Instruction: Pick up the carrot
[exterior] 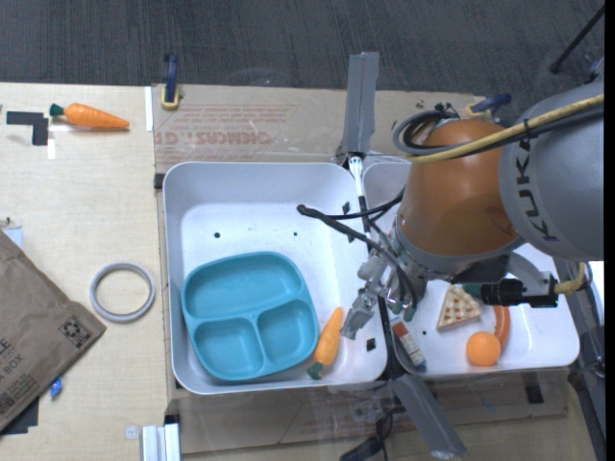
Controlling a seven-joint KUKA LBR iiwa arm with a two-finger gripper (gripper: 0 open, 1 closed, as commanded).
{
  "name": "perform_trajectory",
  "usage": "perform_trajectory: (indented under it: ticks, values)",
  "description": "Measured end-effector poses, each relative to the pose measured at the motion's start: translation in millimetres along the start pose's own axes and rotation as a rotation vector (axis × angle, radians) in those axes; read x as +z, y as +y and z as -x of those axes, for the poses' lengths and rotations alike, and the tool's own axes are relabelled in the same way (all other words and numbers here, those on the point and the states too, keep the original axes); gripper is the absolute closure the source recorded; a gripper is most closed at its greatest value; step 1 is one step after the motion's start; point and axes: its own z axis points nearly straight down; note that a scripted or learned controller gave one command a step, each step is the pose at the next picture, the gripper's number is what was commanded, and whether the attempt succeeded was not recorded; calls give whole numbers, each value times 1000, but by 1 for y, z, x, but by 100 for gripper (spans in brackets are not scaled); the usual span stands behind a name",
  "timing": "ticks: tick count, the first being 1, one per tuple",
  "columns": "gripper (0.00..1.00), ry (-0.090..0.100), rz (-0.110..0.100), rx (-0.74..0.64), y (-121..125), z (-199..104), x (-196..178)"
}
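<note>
Worktop carries 2 white bins | carrot lies in left bin, near its right wall, just beside blue tray | tool sits just right of carrot; we cannot tell its grip state | second carrot on worktop, far left

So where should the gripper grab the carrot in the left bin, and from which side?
Probably the carrot's thick orange middle, coming straight down, fingers closing across its width. It lies flat, tilted, squeezed between the blue tray and the bin wall, so sideways approaches look blocked.
</note>
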Motion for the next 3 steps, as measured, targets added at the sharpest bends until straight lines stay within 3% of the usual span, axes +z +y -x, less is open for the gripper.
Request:
perform_trajectory:
  ticks: [1,2,3]
  values:
    - [0,-1,0,489,-53,27,0]
    - [0,-1,-3,938,-10,5,-130]
    - [0,0,-4,922,-39,20,-128]
